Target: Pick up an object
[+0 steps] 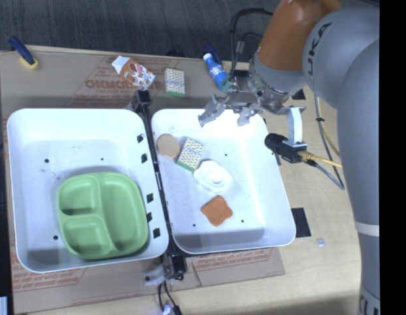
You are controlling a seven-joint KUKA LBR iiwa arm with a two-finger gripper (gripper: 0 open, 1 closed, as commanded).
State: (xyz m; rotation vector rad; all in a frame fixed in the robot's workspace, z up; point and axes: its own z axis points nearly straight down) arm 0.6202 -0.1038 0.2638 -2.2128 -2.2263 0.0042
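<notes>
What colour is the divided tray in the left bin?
Light green: the divided tray in the left bin, seen clearly in the camera view.

Two bins sit side by side on the table (315, 268). The left bin (32, 136) holds a tray (101, 214) near its front edge. In the right bin (269, 202), a disc (167, 145) and a packet (190, 154) lie by its left wall, a cup (212, 175) mid-bin, a sponge (217, 210) before it. The gripper (228, 113) hangs over that bin's back edge.
</notes>
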